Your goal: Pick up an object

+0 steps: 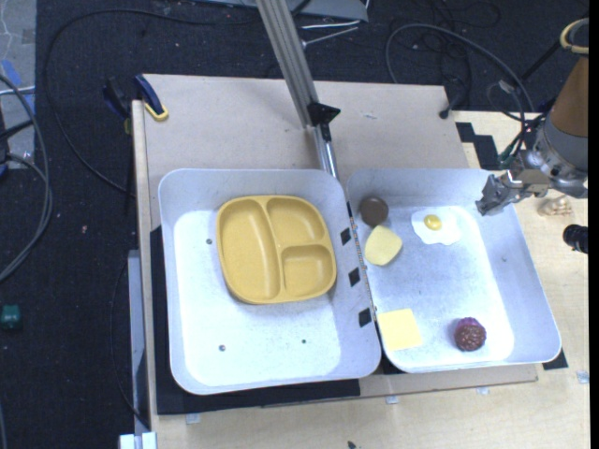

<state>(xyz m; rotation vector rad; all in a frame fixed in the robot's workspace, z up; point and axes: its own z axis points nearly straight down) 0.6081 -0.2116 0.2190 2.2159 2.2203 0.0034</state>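
Approach phase, by the look of it: the tool (493, 200) hangs at the right bin's (524, 279) far right rim, up near its top corner, with nothing visible between its fingers; how wide they stand is too small to tell. Candidates all lie in that right bin: a fried egg toy (437, 226) nearest the tool, a brown round piece (373, 210) and a pale yellow slice (383, 247) touching each other by the divider, a yellow square (400, 328) low on the left, and a dark red berry (470, 334) near the bottom right. Over in the left bin (187, 344) sits a yellow divided plate (277, 249). Nothing is lifted yet. Next move, I'd say, calls for swinging inward over one item, likely the egg, then dropping straight down onto it.
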